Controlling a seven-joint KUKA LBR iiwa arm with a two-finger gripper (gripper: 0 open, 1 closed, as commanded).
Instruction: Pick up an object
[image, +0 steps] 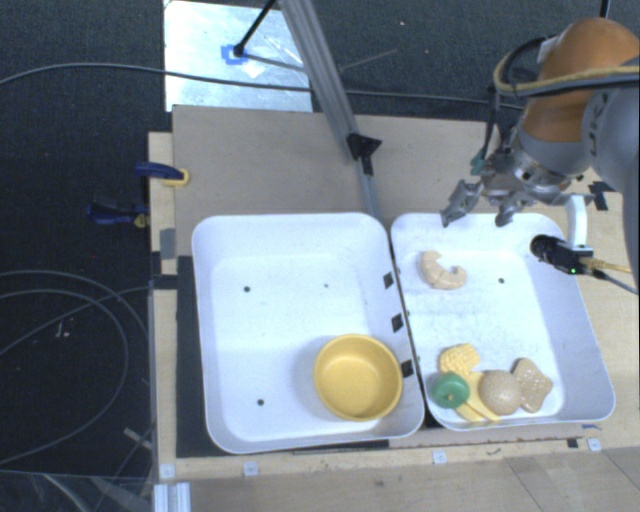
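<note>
Camera view has the pincer (478, 210) spread open, holding nothing, above the right bin's (580, 330) far rim, arm cut off.

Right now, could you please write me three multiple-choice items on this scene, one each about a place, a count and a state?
1. Where does the yellow bowl sit?
A. in the left bin
B. in the right bin
C. on the bare bench

2. How many white bins are on the bench?
A. one
B. two
C. three

3. What is the hand doing?
A. gripping the bowl
B. clamping the croissant
C. holding nothing, fingers apart

Key:
1 A: the bowl rests near the front of the left bin.
2 B: the left bin and the right bin lie side by side.
3 C: the hand hangs over the right bin's far rim, the croissant-shaped piece lying apart from it.
</note>
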